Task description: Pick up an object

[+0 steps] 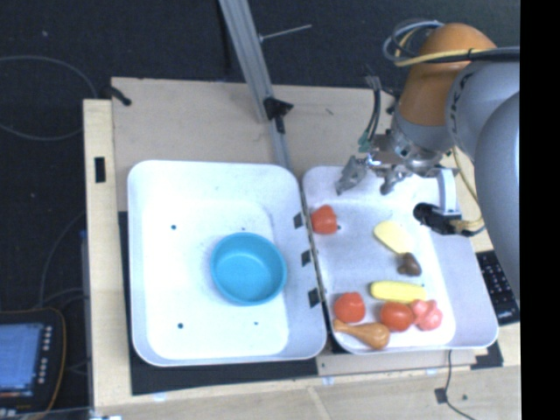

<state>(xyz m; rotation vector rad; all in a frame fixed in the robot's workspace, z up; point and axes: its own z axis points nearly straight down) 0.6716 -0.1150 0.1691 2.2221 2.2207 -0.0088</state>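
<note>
Overhead, the gripper point(372, 175) hangs at the 12 o'clock edge of the right bin point(464, 322), fingers spread apart, nothing between them. Below it at about 5 o'clock, well apart, lies the yellow banana point(397, 290), long axis running 9-to-3 across the bin, ends too blurred to say which is the stem. A pale yellow piece point(392, 235) sits up from it, long axis 10-to-4, with a small brown lump point(409, 264) touching its lower end. Red round pieces: one point(325, 220) near the bin's 9 o'clock wall, one point(349, 307) lower, one point(396, 316) just under the banana (touching, I think). Pink thing point(427, 314) at its 3 o'clock. Tan pear point(367, 332), neck pointing 9 o'clock. Left bin point(157, 191) holds a blue bowl point(248, 269), upright.
</note>
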